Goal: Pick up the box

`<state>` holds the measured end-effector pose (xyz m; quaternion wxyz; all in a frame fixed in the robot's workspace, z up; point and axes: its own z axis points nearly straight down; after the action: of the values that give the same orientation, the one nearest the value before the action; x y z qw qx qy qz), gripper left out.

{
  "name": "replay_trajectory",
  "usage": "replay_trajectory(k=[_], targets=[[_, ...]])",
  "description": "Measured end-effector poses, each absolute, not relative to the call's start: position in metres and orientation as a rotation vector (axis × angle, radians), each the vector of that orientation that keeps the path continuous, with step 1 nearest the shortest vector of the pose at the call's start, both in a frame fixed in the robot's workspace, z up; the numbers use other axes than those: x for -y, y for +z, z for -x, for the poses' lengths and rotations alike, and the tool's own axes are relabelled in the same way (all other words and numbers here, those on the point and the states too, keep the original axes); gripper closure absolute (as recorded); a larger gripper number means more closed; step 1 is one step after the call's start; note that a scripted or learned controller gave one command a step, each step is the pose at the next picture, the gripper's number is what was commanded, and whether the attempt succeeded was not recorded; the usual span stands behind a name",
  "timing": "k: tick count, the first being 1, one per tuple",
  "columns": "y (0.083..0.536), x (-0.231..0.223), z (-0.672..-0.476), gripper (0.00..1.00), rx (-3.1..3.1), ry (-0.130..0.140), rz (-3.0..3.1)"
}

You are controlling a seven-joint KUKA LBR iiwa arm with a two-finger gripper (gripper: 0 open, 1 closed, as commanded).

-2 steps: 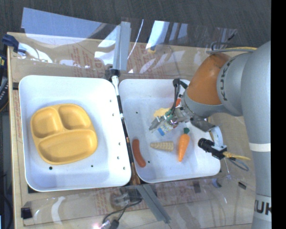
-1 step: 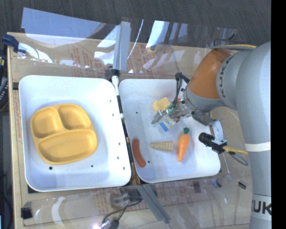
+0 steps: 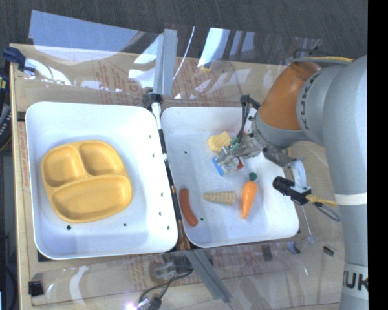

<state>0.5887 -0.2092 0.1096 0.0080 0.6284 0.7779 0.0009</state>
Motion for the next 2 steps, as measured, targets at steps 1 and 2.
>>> replay_trajectory(k=[1,2], targets=[[0.2082,0.1139,-0.608,1.0,-2.542,0.0,-1.847],[0.2079,0.1143,-0.6078,0.0,-2.542,-0.001,-1.848]])
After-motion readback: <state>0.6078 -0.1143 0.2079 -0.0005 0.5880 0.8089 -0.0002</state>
